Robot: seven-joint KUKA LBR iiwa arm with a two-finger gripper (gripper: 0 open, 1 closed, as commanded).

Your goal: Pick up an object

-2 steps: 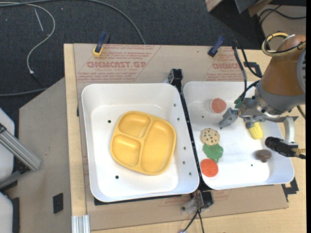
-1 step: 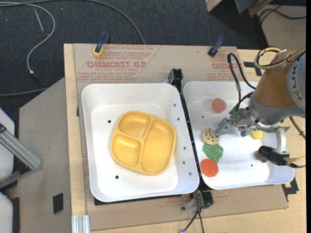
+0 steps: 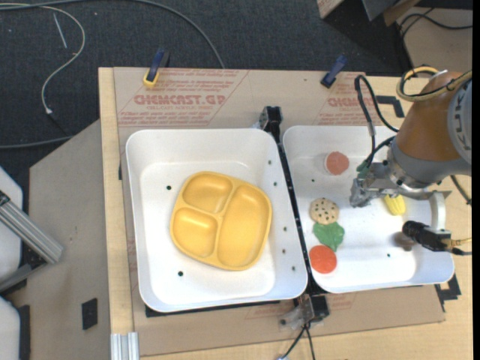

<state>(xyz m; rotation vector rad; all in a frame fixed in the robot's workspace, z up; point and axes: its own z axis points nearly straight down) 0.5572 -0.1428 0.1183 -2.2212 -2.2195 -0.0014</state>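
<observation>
My gripper (image 3: pixel 363 192) is low over the right bin (image 3: pixel 352 272), near its middle. A yellow piece (image 3: pixel 394 204) lies just to its right, partly under the wrist. A pink disc (image 3: pixel 337 163) sits up and to the left of the gripper. A chocolate-chip cookie (image 3: pixel 324 211) lies to its lower left. Below the cookie come a green leafy piece (image 3: pixel 330 235) and then a red-orange disc (image 3: pixel 323 258). I see nothing held in the gripper.
The left bin (image 3: pixel 150 276) holds a yellow divided plate (image 3: pixel 221 220) at its middle. A raised rim separates the two bins. The grey arm with its orange band (image 3: pixel 431 130) covers the right bin's far right part.
</observation>
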